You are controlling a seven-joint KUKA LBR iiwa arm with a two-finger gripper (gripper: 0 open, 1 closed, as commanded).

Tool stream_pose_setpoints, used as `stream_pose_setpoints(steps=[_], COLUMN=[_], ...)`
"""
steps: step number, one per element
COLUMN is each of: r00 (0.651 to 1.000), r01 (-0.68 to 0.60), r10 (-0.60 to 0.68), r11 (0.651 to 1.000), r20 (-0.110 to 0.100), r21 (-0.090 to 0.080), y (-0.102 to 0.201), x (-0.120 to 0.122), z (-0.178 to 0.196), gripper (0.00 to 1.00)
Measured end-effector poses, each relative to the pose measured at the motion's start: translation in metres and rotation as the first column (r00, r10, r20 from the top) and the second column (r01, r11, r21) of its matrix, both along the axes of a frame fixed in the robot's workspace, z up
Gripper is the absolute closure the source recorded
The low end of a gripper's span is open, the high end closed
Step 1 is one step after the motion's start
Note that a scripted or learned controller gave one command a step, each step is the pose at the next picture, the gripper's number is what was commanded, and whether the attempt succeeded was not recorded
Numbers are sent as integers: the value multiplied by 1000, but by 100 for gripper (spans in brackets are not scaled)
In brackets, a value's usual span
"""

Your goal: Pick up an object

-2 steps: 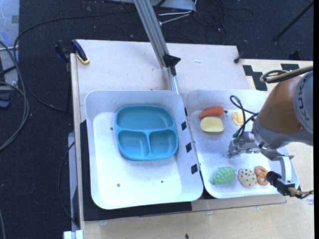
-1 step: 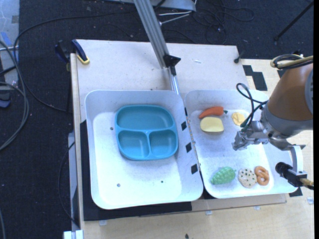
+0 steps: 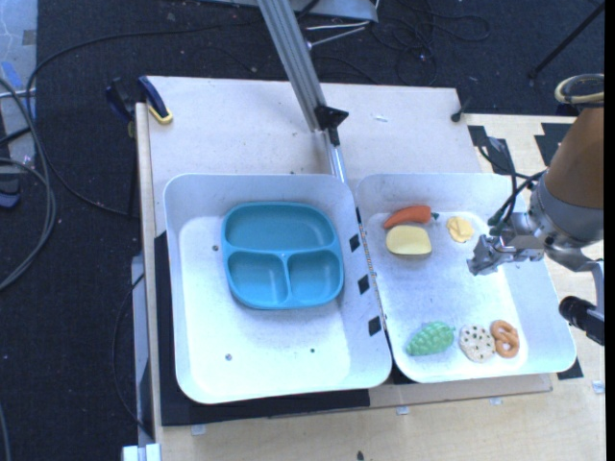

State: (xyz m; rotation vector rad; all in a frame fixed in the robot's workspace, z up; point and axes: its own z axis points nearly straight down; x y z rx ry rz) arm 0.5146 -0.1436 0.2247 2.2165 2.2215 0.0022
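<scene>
Several toys lying in right bin [image 3: 538,286]; nearest, small yellow piece [image 3: 460,228], just left of pincer [image 3: 485,257]. Pincer state: cannot tell. Best lowered squarely over piece before closing.

The right bin [image 3: 538,305] holds the toy food: an orange carrot [image 3: 408,216] at its far edge, a yellow piece [image 3: 409,242] just beside it, and a green cluster [image 3: 430,338], a speckled cookie [image 3: 476,343] and a pretzel [image 3: 505,338] along its near edge. The gripper [image 3: 483,256] hangs over this bin's right half, near a small yellow item [image 3: 460,228]. Left of this bin, a blue divided tray [image 3: 283,254] lies in the other bin [image 3: 192,353].
</scene>
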Motion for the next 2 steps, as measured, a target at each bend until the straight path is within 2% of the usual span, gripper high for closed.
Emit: stream_pose_setpoints(steps=[1, 2], r00=[1000, 1000], r01=[-1, -4], r10=[1, 4], r11=[1000, 1000], r20=[2, -4], r21=[-1, 2], y=[0, 46], x=[1, 4], z=[44, 33], gripper=[100, 100])
